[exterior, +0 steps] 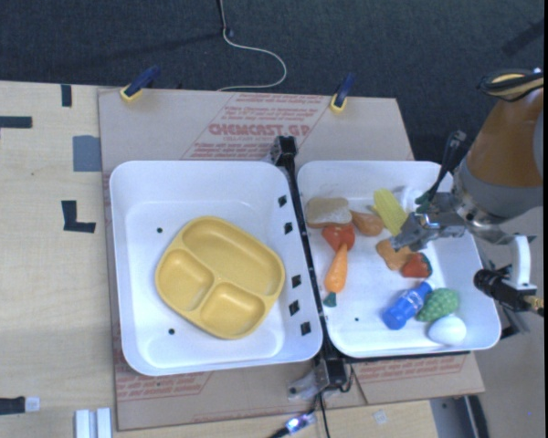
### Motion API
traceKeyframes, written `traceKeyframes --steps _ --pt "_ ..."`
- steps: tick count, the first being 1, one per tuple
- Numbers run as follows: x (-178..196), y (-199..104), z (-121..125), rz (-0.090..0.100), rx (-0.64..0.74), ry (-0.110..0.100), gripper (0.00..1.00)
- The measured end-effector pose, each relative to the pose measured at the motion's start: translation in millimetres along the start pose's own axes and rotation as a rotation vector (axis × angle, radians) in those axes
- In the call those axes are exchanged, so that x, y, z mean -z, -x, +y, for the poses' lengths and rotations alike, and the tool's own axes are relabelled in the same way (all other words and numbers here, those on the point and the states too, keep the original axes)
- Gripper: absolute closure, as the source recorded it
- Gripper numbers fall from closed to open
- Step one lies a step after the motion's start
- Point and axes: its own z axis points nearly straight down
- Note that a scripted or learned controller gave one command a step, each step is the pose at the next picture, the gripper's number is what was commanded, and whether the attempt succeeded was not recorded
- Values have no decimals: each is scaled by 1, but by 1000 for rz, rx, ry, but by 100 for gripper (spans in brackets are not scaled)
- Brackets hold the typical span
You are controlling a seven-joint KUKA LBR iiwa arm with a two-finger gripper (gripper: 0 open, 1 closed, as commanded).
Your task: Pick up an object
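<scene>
the likeliest target, as a guess, is the small orange piece (pixel 392 254) lying in the right bin (pixel 365 336), since it sits directly under and just left of the gripper (pixel 411 235). a red piece (pixel 416 266) touches it on the side toward the near rim, so the two read almost as one lump. measured from that orange piece, the yellow corn (pixel 388 210) lies just beyond it toward the far rim, the carrot (pixel 337 268) lies well to its left with its long axis running far-to-near, and the blue bottle (pixel 405 306) and green piece (pixel 439 303) lie nearer the front rim. the gripper hangs low over the orange piece, reaching in from the right; whether its tips are spread or closed cannot be told here, and nothing is plainly seen between them. the left bin (pixel 128 245) holds a yellow tray (pixel 219 276).
</scene>
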Motion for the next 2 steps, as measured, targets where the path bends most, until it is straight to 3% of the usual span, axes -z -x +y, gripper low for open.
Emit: traceKeyframes --steps 1,2 --pt "14 -1 0 1 0 -4 100" --pt "19 -62 -15 4 5 -6 100"
